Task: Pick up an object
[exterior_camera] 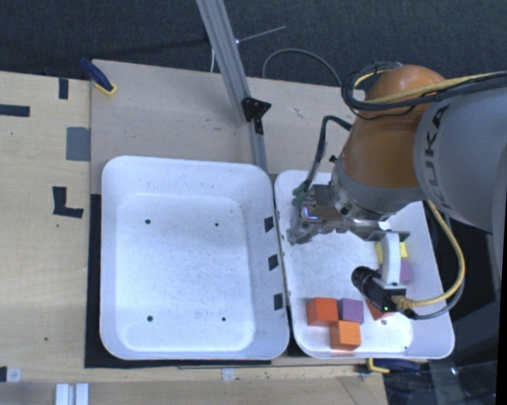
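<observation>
From my remote seat I'm watching the arm (411,138) hanging over the right bin (429,341), with the gripper (301,230) sitting low near that bin's left wall, towards the far end. Can't tell how the fingers are set, they're blurring into the metal, so I'm not calling a grab.

The blocks are bunching at the near end: an orange block (321,310), a purple block (351,309) touching it on the right, and another orange block (346,334) just in front. They're all squarish, so no real long axis. I'm not reading any labels. The left bin (115,232) is sitting right alongside.
</observation>
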Controlling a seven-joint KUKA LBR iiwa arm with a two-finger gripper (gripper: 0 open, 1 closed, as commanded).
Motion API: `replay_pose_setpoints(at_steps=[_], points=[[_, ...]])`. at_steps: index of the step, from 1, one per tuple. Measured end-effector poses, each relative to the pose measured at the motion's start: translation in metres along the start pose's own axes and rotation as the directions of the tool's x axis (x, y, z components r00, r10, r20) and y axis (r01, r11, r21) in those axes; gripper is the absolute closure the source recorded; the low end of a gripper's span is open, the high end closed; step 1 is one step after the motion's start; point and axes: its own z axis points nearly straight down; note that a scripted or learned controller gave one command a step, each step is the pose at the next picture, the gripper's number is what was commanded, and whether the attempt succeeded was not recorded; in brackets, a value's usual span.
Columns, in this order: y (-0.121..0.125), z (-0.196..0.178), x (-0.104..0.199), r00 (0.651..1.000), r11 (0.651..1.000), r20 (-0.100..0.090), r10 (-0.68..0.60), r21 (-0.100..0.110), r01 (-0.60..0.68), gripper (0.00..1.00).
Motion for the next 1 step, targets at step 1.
replay_pose_setpoints(at_steps=[1], points=[[0.0010, 0.0123, 0.0424, 1.000, 1.000, 0.001, 0.001, 0.000, -0.001, 1.00]])
